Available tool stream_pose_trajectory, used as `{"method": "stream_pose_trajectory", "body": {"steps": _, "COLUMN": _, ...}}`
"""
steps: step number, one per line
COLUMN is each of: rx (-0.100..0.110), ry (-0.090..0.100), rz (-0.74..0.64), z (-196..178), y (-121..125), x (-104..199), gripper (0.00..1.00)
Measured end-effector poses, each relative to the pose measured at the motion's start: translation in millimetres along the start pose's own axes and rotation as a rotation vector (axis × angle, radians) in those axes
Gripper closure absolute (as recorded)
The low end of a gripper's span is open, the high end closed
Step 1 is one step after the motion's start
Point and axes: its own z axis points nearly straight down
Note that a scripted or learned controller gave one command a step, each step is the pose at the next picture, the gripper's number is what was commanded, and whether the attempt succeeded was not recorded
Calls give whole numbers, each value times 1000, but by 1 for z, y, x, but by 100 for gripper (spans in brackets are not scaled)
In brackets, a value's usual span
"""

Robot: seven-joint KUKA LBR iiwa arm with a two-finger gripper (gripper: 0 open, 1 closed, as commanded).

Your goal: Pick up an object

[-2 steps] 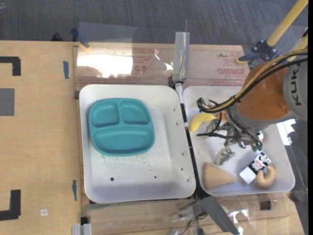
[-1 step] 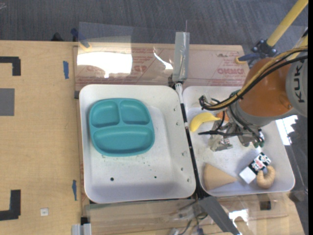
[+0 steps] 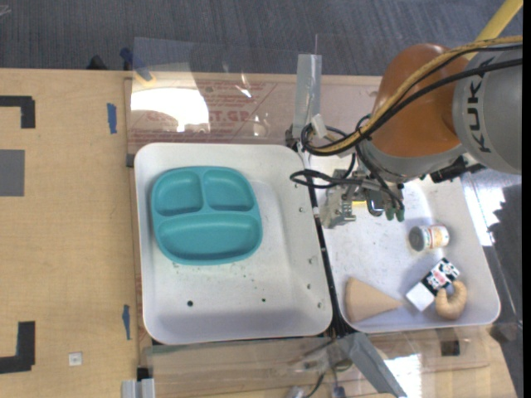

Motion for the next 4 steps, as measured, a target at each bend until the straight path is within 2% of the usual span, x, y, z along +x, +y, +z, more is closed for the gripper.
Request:
{"method": "stream_pose_trajectory", "body": {"steps": 1, "rx": 3, "ry": 10, "rz": 388, "z": 2, "y": 44, "x": 29, "gripper": 100}}
{"method": "stream_pose_trajectory", "body": {"steps": 2, "rx": 4, "ry": 10, "rz": 631, "z": -25, "y": 91, "x": 76, "gripper": 100}}
{"method": "stream_pose_trajectory", "body": {"steps": 3, "rx": 12, "ry": 12, "rz": 1284, "z": 6, "y": 124, "x": 99, "gripper": 100}}
{"method": "stream_pose_trajectory", "body": {"steps": 4, "rx": 14, "ry": 6, "rz": 1884, "z": -16, "y": 139, "x": 100, "gripper": 100}}
